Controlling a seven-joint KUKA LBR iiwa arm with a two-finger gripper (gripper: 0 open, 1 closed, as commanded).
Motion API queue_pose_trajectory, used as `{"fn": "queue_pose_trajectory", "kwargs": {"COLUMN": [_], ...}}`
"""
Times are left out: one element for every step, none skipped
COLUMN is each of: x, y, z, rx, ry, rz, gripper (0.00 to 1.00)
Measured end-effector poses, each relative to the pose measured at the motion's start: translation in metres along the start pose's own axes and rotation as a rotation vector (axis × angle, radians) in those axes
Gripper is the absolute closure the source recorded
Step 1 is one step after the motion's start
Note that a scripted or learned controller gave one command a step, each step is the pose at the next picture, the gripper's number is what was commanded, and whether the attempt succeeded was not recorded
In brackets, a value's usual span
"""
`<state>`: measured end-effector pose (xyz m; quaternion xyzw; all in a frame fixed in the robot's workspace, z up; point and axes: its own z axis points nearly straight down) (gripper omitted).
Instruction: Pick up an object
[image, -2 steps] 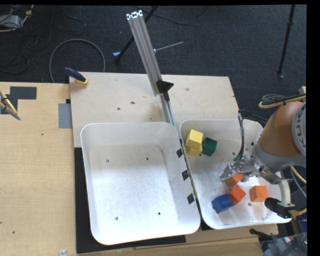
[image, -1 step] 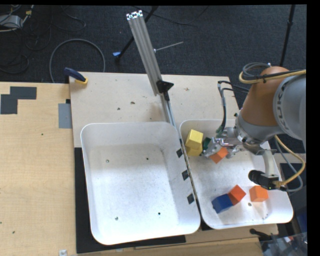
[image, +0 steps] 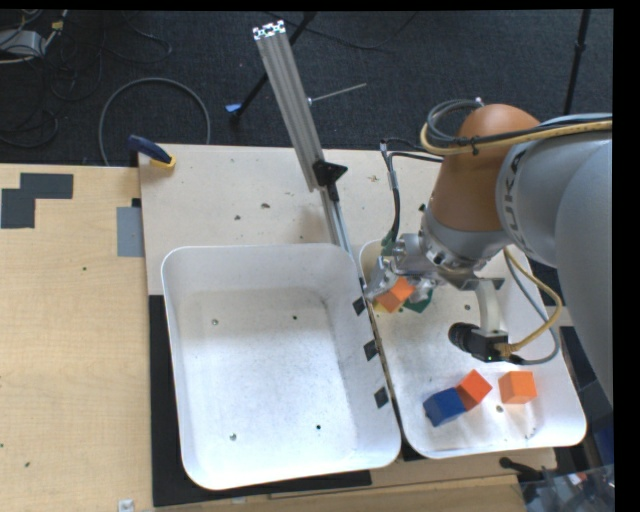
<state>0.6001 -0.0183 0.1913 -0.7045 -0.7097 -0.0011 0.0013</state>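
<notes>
The pincer (image: 393, 290) hangs over the far left corner of the right bin (image: 560, 432) and pinches a small orange block (image: 397, 294). A blue block (image: 444, 406) and two more orange blocks (image: 475, 386) (image: 517, 387) lie in that bin's near part.

This is a robotics lab: a grey arm (image: 560, 200) works over two white bins (image: 200, 300) on a plywood bench (image: 60, 330), with loose cables (image: 150, 110) on dark carpet and a checker-tipped aluminium rail (image: 295, 100).
</notes>
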Motion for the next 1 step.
{"fn": "queue_pose_trajectory", "kwargs": {"x": [0.0780], "y": [0.0155], "z": [0.0021], "rx": [0.002], "ry": [0.000], "rz": [0.000], "gripper": [1.00]}}
